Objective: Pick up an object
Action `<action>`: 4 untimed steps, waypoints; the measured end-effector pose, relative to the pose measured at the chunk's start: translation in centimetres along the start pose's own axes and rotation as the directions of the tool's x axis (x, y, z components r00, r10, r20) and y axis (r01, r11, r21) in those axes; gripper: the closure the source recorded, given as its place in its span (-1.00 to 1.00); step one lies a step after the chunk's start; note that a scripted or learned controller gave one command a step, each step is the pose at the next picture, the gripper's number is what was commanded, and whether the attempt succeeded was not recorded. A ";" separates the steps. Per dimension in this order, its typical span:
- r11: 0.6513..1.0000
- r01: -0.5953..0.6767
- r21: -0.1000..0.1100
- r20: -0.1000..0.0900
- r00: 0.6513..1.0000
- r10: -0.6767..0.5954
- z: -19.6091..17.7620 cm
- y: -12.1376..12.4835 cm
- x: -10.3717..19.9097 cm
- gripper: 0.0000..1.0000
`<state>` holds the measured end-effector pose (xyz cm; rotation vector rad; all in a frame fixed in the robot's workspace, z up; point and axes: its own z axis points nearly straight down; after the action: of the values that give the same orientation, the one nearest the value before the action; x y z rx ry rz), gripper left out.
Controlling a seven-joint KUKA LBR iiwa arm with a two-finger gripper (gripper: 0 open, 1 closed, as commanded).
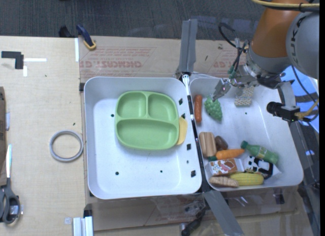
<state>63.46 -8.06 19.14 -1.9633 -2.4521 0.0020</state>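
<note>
My gripper [221, 89] hangs over the back of the right bin [284, 143], just above and right of a green bunch of grapes [213, 109]. It looks close to the grapes, but contact cannot be made out. A red-orange sausage [198, 109] lies left of the grapes by the bin's wall. A pale speckled block [244, 97] sits to the right of the gripper. Toward the front lie a bread roll [206, 143], a brown lump [221, 142], a carrot [229, 154], a green bottle [260, 153], a small carton [224, 167], a corn cob [247, 179] and a black-and-white item [261, 167].
The left bin [101, 169] holds a green divided plate [147, 120] with a yellow piece [182, 131] at its right edge. Outside on the bench lie a tape ring [66, 145] and scissors [8, 202]. A metal divider [189, 52] stands between the bins at the back.
</note>
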 end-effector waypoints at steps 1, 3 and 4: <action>0.959 0.284 -0.003 0.003 0.959 -0.284 -3.8 2.1 -1.9 -1.00; 0.983 0.183 -0.001 0.001 0.983 -0.183 10.0 -1.2 -2.2 -1.00; 0.984 0.179 -0.003 0.002 0.984 -0.179 9.0 -1.2 -2.3 1.00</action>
<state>62.83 -10.61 10.15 -1.7367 -2.6211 -0.0009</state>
